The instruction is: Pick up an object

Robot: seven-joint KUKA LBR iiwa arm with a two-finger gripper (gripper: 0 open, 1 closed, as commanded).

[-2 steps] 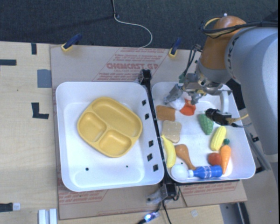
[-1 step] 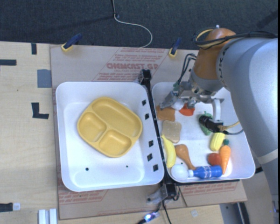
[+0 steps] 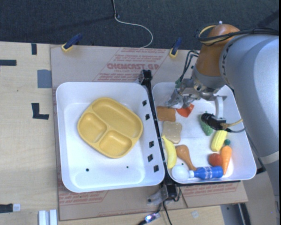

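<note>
My gripper (image 3: 179, 99) hangs over the far left part of the right bin (image 3: 241, 139). Just below it lies a small red piece (image 3: 185, 110), partly hidden by the gripper, and I cannot tell whether they touch. A brown bread-like piece (image 3: 166, 114) sits right beside them to the left, against the bin's left wall. Nearer the front are a beige slice (image 3: 173, 131), a banana (image 3: 170, 153) and a drumstick (image 3: 184, 155).
At the right bin's front lie a blue bottle (image 3: 203, 173), a carrot (image 3: 225, 157), a red tomato (image 3: 215, 160), a corn cob (image 3: 218, 140) and a green piece (image 3: 207, 129). The left bin (image 3: 68, 125) holds a yellow divided plate (image 3: 110, 126).
</note>
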